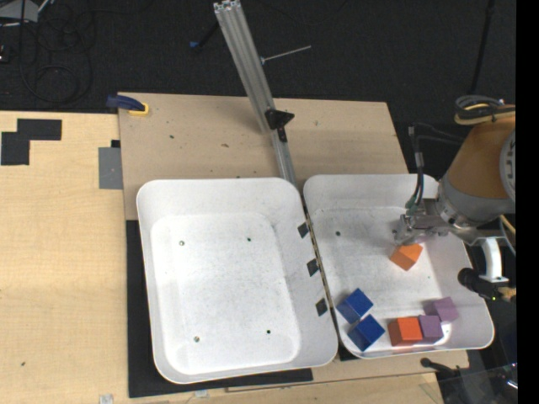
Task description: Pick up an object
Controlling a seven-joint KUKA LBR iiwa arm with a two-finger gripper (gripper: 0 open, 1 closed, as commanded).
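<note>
I read gripper [418, 230] poised just above orange block [407, 257], right bin [362, 200] three o'clock; finger state unclear; lined up for grasp.

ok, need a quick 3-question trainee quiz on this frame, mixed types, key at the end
1. True or false: the blocks all lie in the right bin.
2. Which block sits nearest the hand? A) orange block B) blue block C) purple block
3. How many blue blocks lie along the near side of that bin?

Key
1. True.
2. A. It lies just below the hand.
3. Two: the one named above and a second blue block beside it.
</note>
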